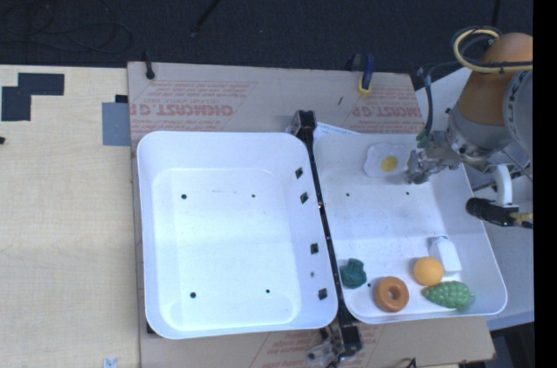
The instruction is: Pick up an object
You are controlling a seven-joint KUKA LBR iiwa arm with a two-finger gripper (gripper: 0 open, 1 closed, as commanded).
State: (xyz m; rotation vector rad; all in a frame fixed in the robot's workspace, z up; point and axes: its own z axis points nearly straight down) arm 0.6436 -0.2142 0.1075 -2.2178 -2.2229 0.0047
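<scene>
My gripper (416,170) hangs over the far right part of the right bin (383,218), just right of a toy fried egg (384,161) that lies flat on the bin floor. Nothing shows between the fingers. Near the bin's front edge lie a brown donut (391,294), an orange ball (427,270), a green bumpy piece (449,295), a dark green lump (352,273) and a small white block (447,254).
The left bin (165,175) sits beside the right one, with a black divider strip (315,210) and clips between them. Both bins rest on cardboard (218,101) on the wooden bench. The grey arm (496,114) enters from the right.
</scene>
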